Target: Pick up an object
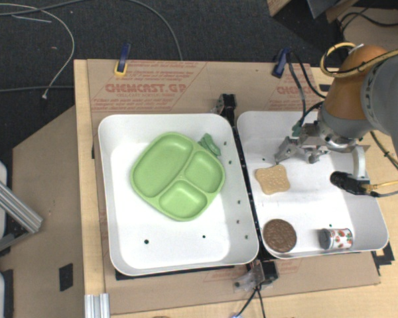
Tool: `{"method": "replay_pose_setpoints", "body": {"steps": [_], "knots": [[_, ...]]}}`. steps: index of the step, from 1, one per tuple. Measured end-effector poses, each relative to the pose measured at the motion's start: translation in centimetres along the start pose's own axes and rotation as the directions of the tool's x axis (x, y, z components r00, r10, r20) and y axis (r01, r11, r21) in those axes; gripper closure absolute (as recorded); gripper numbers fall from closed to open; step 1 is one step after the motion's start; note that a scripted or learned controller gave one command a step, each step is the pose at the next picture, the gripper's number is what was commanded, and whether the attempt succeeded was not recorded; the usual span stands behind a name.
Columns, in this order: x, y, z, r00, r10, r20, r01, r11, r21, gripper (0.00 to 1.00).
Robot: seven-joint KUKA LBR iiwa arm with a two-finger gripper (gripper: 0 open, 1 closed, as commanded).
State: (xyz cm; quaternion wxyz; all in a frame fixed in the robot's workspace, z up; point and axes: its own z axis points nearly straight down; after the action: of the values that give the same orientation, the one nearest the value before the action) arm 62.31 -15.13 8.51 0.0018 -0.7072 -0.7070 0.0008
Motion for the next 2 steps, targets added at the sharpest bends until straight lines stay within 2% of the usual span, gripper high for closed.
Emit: {"method": "replay_pose_setpoints", "body": {"steps": [1,2], "knots": [[0.0,0.1,-1.2,1.0,0.0,0.0,0.0,1.0,-0.003,1.0],[0.2,1.3,-7.0,1.0,-0.002,0.003,0.002,1.0,-0.012,1.0]]}}
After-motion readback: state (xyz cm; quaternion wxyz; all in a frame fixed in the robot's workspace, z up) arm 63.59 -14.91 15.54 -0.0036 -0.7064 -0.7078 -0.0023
